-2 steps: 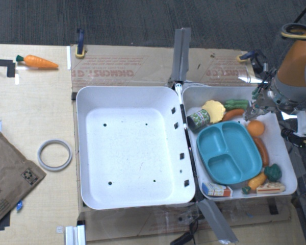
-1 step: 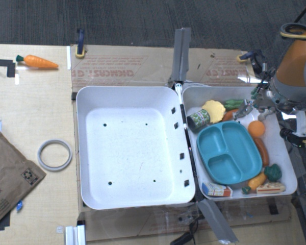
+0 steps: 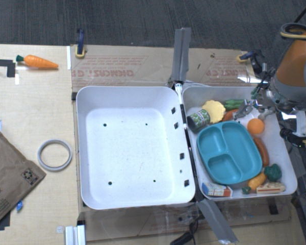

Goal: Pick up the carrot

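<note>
End effector low over right bin's upper edge; cannot tell its opening or hold. Carrot lies just beside it, between yellow toy and blue tray.

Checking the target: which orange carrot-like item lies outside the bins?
The carrot on the wooden bench at far left, green top showing; the other orange items sit in the right bin.

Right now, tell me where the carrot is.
The carrot lies on the wooden bench top at the camera view's far left, outside both bins, beyond the tape ring.
</note>
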Tool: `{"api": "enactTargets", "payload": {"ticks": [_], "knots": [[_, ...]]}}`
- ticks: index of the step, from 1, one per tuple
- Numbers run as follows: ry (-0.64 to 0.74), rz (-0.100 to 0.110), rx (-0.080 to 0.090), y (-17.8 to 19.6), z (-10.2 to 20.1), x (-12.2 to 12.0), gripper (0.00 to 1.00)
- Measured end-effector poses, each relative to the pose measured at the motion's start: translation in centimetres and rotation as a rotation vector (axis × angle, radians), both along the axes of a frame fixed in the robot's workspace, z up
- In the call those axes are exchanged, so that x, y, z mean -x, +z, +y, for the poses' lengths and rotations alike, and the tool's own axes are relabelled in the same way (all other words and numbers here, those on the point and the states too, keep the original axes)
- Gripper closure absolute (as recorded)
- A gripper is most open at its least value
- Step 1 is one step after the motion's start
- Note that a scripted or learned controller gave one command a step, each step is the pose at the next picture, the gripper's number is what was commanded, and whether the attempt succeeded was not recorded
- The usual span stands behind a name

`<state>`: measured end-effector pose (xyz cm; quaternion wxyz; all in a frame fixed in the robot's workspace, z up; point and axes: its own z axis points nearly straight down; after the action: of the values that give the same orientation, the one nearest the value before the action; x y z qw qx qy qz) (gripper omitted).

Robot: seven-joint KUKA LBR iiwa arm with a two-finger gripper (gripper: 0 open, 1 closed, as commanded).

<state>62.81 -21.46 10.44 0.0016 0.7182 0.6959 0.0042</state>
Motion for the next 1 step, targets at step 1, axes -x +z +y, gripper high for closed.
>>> {"api": "enactTargets", "payload": {"ticks": [1], "knots": [[0.627,0.001,0.013,-1.03,2.34,6.57,0.00]]}}
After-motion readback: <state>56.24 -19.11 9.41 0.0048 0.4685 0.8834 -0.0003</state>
